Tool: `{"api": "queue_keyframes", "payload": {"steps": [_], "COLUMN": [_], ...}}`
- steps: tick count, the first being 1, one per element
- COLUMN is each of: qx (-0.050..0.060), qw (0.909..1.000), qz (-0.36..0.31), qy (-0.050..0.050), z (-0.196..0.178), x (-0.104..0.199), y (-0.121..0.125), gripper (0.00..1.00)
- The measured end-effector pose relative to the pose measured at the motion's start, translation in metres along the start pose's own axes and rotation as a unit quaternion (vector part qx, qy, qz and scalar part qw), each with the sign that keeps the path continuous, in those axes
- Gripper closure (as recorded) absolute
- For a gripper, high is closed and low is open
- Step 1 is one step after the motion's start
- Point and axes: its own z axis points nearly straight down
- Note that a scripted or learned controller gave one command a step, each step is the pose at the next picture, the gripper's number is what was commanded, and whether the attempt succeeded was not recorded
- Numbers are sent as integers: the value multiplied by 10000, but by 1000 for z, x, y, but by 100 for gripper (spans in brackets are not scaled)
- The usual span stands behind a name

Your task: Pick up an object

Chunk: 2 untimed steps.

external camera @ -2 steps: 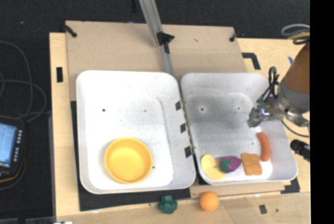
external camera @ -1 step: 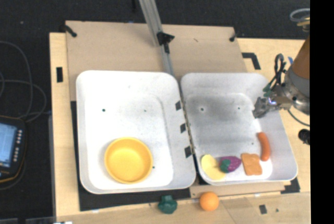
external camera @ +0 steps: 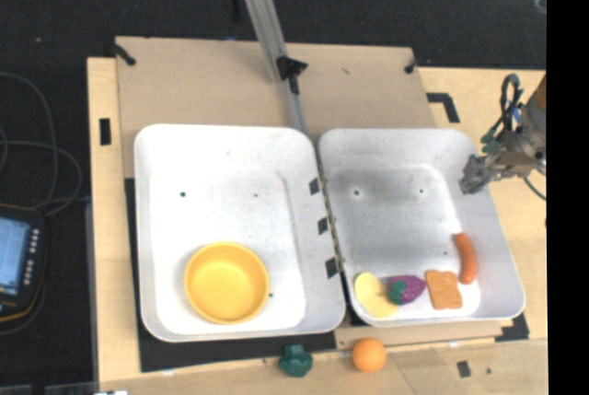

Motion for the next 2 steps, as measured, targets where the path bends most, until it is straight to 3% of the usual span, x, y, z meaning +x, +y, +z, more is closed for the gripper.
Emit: {"api": "queue_keyframes", "payload": {"steps": [2], "qx": [24], "qw": [10000], "qz": [-10], "qy": [16], "z": [2], "x": [111], "y": [28], "gripper": [100]}}
